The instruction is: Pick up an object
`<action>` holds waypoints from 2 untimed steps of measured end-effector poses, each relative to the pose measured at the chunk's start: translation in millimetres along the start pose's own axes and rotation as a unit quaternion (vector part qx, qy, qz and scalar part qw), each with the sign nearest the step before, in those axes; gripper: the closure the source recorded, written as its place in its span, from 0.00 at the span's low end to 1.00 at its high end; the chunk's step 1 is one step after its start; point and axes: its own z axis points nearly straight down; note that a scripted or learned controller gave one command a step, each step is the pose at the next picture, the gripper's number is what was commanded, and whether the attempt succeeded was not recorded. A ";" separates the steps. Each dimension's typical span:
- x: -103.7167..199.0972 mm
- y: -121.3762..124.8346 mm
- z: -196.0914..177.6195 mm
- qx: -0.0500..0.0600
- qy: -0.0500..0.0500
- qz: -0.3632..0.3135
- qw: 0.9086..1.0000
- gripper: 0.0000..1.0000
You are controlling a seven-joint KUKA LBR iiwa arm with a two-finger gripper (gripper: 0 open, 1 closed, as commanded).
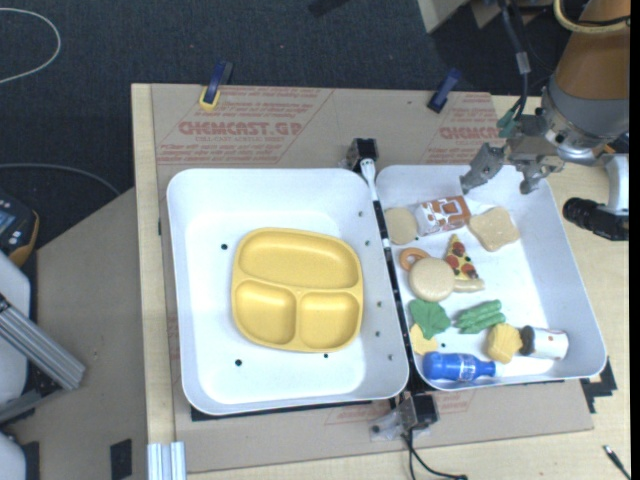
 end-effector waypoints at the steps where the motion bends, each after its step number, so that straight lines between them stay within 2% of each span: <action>1: 0.2 2.2 -6.4 -0.006 -0.001 -0.001 1.000 0.00; 2: -6.0 5.0 54.7 -0.002 0.000 0.000 1.000 0.00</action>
